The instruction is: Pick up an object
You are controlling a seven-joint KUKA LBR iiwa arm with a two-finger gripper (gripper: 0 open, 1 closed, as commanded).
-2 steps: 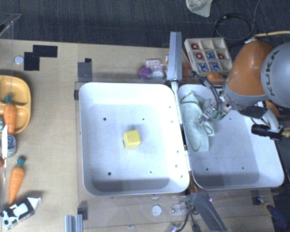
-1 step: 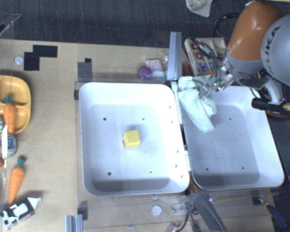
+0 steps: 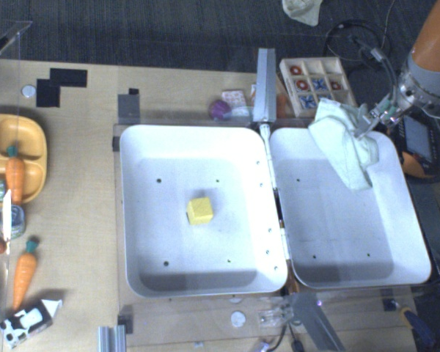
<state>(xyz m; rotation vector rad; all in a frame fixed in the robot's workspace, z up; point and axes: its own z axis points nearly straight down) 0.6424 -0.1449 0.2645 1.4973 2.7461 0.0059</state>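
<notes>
Gripper [image 3: 364,121] over right bin [image 3: 396,270], at its 1 o'clock corner. Fingers pinched shut on white cloth [image 3: 341,145]; cloth hangs from fingers, draping toward 7 o'clock, lower end above bin floor. Arm enters from 2 o'clock. Yellow block [image 3: 200,210] lies near centre of left bin [image 3: 143,270], well apart from gripper.

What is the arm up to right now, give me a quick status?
Gripper over the right bin's far corner, fingers shut on white cloth, cloth lifted and hanging. Yellow block untouched in left bin. Nothing in the way.
</notes>
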